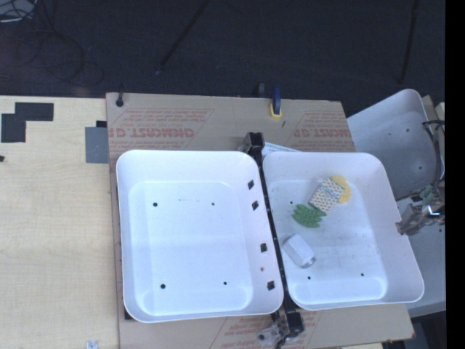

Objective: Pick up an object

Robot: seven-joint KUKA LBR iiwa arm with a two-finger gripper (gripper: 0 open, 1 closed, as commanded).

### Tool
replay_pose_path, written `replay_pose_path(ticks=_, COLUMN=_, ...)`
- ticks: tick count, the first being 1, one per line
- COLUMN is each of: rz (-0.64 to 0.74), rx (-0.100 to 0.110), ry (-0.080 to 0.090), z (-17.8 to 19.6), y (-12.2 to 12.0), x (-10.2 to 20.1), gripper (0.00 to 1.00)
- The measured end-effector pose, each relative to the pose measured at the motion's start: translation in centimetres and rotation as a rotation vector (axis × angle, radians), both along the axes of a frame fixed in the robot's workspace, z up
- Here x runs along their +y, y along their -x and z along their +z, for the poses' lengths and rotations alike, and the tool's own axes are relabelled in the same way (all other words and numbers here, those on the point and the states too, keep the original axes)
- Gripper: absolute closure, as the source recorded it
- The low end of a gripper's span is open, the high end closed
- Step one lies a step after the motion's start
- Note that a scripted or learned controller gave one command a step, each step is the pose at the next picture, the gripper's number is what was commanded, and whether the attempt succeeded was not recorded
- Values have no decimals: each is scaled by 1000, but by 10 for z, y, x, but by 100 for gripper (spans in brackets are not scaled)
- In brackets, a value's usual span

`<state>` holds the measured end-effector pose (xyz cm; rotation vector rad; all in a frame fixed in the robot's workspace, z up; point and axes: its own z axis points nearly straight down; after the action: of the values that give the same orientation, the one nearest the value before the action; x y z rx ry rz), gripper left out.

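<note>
Gripper (415, 220) is sitting beyond the right white plastic bin (396, 267); finger state indeterminable. Lying left of it: green leaf-shaped piece (307, 216), yellow patterned packet (328, 193), white cylinder (298, 250).

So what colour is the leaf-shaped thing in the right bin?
Green; the leaf-shaped thing shows in the camera view.

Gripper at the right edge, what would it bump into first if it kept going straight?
Probably the rim of the right shallow white bin, which the dark two-finger gripper sits beside, seemingly pointing left. If it is higher up, the way looks free; depth is unclear.
</note>
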<state>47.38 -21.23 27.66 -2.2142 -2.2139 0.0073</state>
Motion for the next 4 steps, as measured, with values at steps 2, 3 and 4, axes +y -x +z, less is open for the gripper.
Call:
replay_pose_path(ticks=2, rz=-4, rx=5, ry=0, z=-53, y=1, x=-2, gripper=100)
replay_pose_path(ticks=3, rz=1, rx=-17, ry=7, z=39, y=-3, x=-2, gripper=100)
replay_pose_path(ticks=4, rz=2, rx=-15, ry=6, z=84, y=-27, x=-2, gripper=100)
